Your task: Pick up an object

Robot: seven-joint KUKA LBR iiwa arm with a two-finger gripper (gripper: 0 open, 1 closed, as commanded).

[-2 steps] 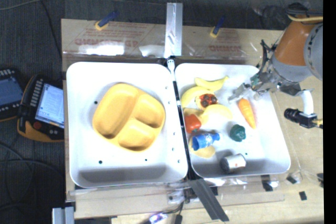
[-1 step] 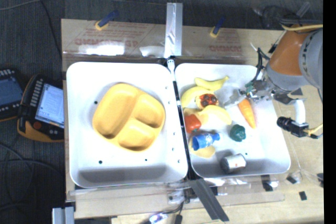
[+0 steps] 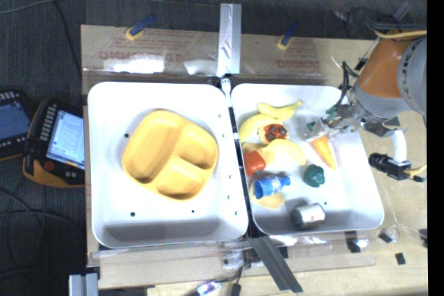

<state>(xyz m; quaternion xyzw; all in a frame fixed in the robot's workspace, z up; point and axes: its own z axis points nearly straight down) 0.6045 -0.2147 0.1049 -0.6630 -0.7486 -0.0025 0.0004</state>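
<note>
Arm: the grey arm with its orange band (image 3: 380,73) reaches in from the right and hangs over the right bin's far right corner
Gripper: the two-finger gripper (image 3: 338,116) sits low near that corner, just above and beside the orange carrot-shaped toy (image 3: 323,150); whether it is wide or narrow I cannot tell, since the tip is a small dark tangle from this angle, and nothing can be made out in its grasp
Right bin: the shallow white plastic bin on the right (image 3: 368,208) holds the candidates for picking, all lying on its floor
Candidates: a yellow banana toy (image 3: 279,109) at the far side, a yellow rounded piece with a red and dark patch (image 3: 267,128) below it, a small red pepper-like toy (image 3: 254,162), a blue crumpled bottle-like item (image 3: 268,185), a dark green rounded lump (image 3: 314,175), a grey cylindrical can (image 3: 307,215) nearest the front wall
Nearest target: the carrot toy, by my reading, as it lies closest to the gripper
Left bin: the shallow white bin on the left (image 3: 111,218) carries a large yellow three-compartment plastic tray turned upside down (image 3: 170,152)
Progress: early; no object looks lifted, so the grasp, the closing and the raise all appear to remain
What is left: settle onto one item, close on it, and carry it clear of the bin floor
</note>
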